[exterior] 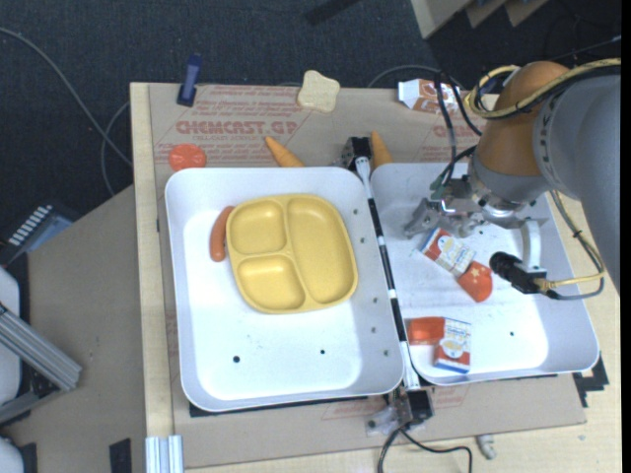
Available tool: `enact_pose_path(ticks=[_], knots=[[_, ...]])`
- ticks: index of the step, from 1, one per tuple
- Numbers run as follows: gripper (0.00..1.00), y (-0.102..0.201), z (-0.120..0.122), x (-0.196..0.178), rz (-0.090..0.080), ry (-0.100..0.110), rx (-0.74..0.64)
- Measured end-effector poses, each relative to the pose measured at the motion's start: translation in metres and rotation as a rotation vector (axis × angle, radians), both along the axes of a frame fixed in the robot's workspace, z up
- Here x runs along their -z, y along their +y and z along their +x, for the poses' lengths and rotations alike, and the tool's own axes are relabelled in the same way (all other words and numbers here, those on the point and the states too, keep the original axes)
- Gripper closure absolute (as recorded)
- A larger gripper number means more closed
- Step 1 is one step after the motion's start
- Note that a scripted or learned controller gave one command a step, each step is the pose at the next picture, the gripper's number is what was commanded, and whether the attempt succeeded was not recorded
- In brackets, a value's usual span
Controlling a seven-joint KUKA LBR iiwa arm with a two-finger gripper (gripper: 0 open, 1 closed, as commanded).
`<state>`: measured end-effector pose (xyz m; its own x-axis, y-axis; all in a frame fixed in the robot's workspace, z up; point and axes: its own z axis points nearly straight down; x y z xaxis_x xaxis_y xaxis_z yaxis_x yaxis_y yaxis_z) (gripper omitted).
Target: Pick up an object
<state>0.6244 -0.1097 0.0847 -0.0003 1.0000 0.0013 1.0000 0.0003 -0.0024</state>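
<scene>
The right bin [552, 343] holds a small white and red carton [449, 252], a red strawberry-shaped piece [477, 282], an orange-red block [426, 330] and a little white, blue and red box [455, 347]. My gripper [441, 217] hangs low over the bin's upper left part, just above the carton's top edge. Whether it touches the carton is unclear, and nothing shows held in it. The grey arm with its orange band [518, 116] comes down from the upper right.
In the left bin [197, 353] lies a yellow divided plate [293, 252] with a red sausage [219, 235] beside it. Behind the bins on the bench are a bread slice [318, 90], a carrot [284, 153], an orange disc [183, 156] and a blue item [189, 77]. Cables run along the right bin's right side.
</scene>
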Motion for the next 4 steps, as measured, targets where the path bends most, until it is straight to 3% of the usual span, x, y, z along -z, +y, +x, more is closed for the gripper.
enact_pose_path(ticks=[2,3,4], knots=[[0.00,0.003,-0.012,0.000,-0.001,0.000,0.001],[1.00,0.003,-0.011,-0.010,-0.001,-0.003,0.002],[1.00,-0.007,-0.020,-0.086,-0.003,-0.005,0.001]])
